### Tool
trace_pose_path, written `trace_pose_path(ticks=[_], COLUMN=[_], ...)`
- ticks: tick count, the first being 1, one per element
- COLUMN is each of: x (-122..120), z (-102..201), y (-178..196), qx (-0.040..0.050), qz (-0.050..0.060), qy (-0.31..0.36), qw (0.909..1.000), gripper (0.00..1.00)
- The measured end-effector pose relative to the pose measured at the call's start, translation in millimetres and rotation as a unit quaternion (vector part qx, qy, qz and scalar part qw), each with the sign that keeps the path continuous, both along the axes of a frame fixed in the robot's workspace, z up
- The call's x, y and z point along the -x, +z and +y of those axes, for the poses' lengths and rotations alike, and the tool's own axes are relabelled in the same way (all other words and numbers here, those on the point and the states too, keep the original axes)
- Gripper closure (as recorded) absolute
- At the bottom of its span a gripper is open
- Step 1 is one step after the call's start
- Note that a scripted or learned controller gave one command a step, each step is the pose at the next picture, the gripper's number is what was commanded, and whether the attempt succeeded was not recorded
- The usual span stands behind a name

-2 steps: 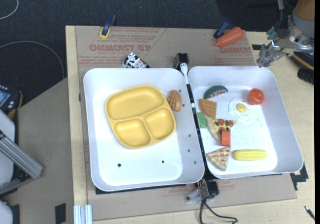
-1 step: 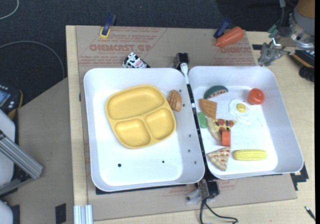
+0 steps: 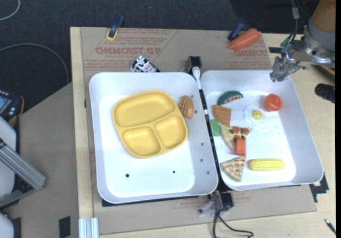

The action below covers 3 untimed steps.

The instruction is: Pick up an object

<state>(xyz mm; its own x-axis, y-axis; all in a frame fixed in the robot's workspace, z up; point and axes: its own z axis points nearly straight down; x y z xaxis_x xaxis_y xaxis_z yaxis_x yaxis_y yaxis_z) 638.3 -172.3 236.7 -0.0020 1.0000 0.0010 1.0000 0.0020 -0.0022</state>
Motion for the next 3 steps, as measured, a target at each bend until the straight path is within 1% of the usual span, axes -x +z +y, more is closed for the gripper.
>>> trace_pose_path(ticks=[1, 2, 3], x=[48, 92, 146], z=[33, 59, 89], y=[-12, -1, -11], qx=[-0.0009, -0.0007, -0.0010], qz=[0.002, 0.001, 0.002], qy=[0.000, 0.000, -0.001], qw=[1.0000, 1.0000, 1.0000], gripper=[1.00, 1.00, 1.00])
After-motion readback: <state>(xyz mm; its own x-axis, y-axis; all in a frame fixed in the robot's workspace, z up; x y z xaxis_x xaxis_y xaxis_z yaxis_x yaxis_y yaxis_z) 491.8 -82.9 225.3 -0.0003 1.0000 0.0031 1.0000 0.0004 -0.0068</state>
